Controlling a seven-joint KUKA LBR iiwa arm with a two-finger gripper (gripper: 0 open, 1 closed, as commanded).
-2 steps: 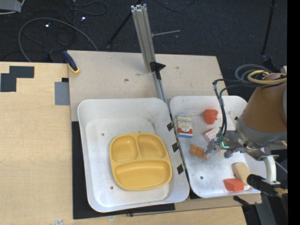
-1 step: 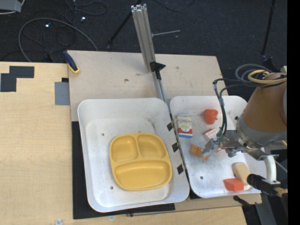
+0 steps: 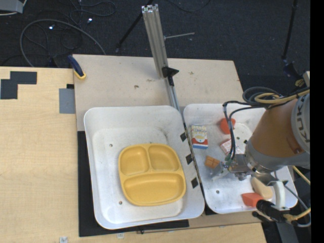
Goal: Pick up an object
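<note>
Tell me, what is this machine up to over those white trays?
A grey and orange robot arm reaches in from the right over the right-hand bin, where small items lie scattered: a little carton, an orange piece and a red-orange block. Its gripper is low among them, close to the orange piece, but I cannot tell whether it has caught anything. The left bin holds a yellow divided plate, untouched.

Your bench clutter, non-task stuff only.
You've got a metal post (image 3: 156,39) upright behind the bins, a wood board (image 3: 35,156) at left, a blue-yellow tool (image 3: 77,68) near its far corner, cables (image 3: 55,29) on dark floor.
</note>
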